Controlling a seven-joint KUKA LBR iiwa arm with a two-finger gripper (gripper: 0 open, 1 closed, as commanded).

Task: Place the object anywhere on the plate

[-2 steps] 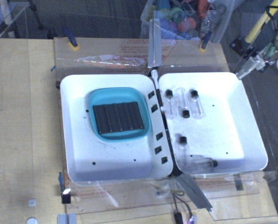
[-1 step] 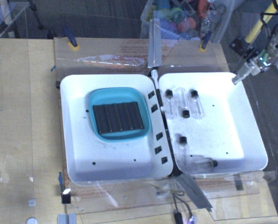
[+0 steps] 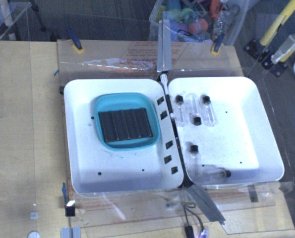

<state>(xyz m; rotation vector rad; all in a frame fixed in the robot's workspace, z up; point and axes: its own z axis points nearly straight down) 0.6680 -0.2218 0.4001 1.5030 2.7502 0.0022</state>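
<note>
A pale wooden bench [image 3: 23,133] fills most of the scene, lit evenly from above. Behind its far edge lies dark grey carpeted floor [image 3: 88,9]. On that floor, just beyond the bench's far edge, stands a clear plastic tub [image 3: 202,9] crammed with bright toys. Right of the tub, a yellow-handled tool [image 3: 281,16] leans. Two blue clamps [image 3: 77,44] grip the bench's far edge.

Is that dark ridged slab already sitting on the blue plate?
Yes, the dark ridged slab lies flat inside the blue plate in the left bin.
</note>
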